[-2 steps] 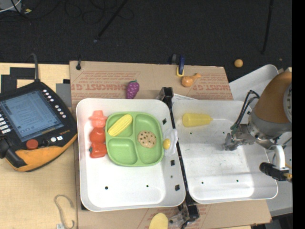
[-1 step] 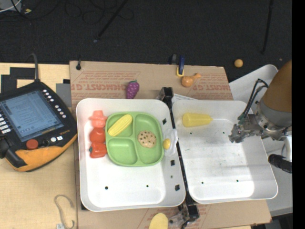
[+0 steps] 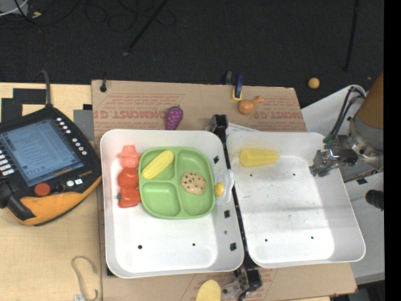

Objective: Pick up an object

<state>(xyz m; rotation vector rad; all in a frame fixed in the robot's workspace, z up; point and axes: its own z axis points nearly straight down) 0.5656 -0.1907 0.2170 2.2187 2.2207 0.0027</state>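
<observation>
The left bin [image 3: 119, 243] holds a green divided plate [image 3: 166, 202] bearing corn [image 3: 156, 163] and a cookie [image 3: 193, 182]. The right bin [image 3: 301, 231] holds a yellow wedge-shaped block [image 3: 257, 157] near its far edge. The gripper [image 3: 321, 163] hangs at that bin's right rim; its state I cannot tell.

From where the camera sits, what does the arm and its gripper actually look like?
At the view's right edge, the arm shows an orange-brown band above a grey wrist section. Thin dark cables loop from it down toward the gripper, a small cluster of grey and dark metal parts with pale highlights. It is too small and blurred to make out any markings.
</observation>
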